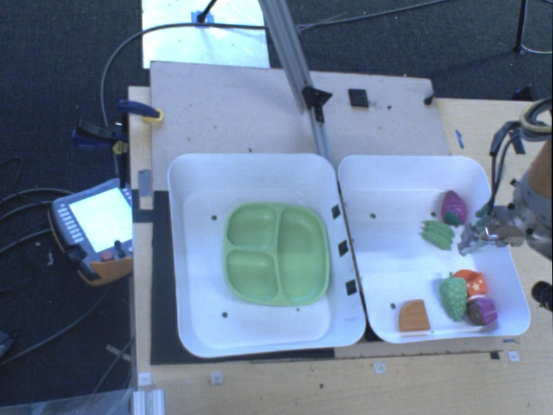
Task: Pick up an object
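Dark carpet surrounds a pale bench [259,102] carrying two shallow white bins side by side. Left bin [199,188]: holds a green divided tray [278,254], three compartments, nothing visible in them. Right bin [389,197]: holds all the small toy foods, grouped toward its right side.

Arm [537,180] enters from the right edge, over the right bin's rim. Gripper [477,235] sits low, just right of the green leafy piece [437,233] and below the purple fruit [454,207]. Jaw state: cannot tell, the metal tip is too small and blurred to resolve. Nothing visibly between them.

Candidate objects, largest first: green grape-like bunch [452,296] near the bin's lower right, touching the red-orange piece [470,280] and close to the dark purple piece [482,310]; orange wedge [414,316] apart from them at the lower edge.

Judgement: approach phase, no grasp yet. Nearest targets are the leafy piece and purple fruit. To do this well: centre over one item only, descend straight, close across its narrow axis. The leafy piece lies flat, so fingers need to reach the bin floor. The clustered trio risks a double grab or a nudge; the isolated wedge is the cleaner alternative.
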Robot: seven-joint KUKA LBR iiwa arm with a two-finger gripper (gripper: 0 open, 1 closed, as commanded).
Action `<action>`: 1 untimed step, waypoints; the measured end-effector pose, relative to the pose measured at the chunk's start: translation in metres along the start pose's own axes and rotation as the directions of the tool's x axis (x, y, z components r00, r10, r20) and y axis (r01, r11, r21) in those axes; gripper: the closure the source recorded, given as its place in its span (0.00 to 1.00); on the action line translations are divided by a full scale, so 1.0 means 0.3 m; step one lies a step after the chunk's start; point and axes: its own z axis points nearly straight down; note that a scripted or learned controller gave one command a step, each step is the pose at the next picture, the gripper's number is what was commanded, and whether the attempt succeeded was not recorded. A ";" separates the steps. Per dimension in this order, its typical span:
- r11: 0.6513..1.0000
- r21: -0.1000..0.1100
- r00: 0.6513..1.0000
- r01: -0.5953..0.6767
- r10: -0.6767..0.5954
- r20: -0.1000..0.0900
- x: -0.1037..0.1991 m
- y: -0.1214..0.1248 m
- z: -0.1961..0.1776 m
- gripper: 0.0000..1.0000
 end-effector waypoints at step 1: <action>1.000 0.000 1.000 0.007 -0.007 -0.002 0.199 0.053 -0.034 1.00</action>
